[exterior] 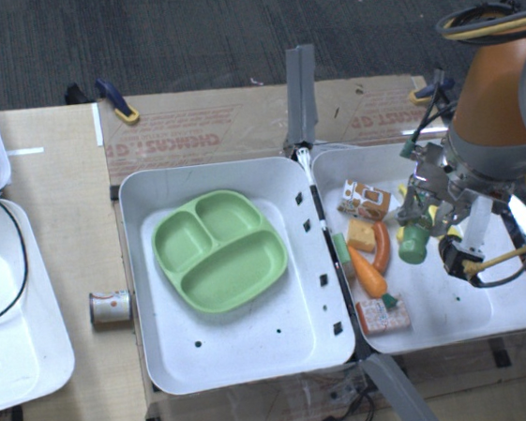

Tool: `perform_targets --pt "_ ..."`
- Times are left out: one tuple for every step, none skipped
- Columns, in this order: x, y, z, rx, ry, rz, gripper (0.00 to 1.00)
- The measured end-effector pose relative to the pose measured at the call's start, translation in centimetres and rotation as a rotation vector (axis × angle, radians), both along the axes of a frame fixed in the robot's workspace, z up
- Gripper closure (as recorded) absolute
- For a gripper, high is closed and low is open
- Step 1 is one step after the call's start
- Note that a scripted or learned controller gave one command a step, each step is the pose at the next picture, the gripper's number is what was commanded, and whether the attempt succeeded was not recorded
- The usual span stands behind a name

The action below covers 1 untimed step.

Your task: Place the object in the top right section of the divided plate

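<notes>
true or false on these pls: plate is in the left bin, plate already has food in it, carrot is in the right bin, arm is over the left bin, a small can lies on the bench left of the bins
1. The green divided plate is in the left bin. True.
2. The plate already has food in it. False: its sections are bare.
3. The carrot lies in the right bin. True.
4. The gripper is over the left bin. False: it is over the right bin, by a green object.
5. A small can lies on the bench left of the bins. True.
</notes>
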<state>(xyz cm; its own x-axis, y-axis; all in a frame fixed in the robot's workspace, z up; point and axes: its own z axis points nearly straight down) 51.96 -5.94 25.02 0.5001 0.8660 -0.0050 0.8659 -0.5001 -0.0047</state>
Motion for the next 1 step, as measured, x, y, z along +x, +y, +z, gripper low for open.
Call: perform_targets --pt "4.94 7.80 -3.79 0.000 -0.001 -0.047 1.00"
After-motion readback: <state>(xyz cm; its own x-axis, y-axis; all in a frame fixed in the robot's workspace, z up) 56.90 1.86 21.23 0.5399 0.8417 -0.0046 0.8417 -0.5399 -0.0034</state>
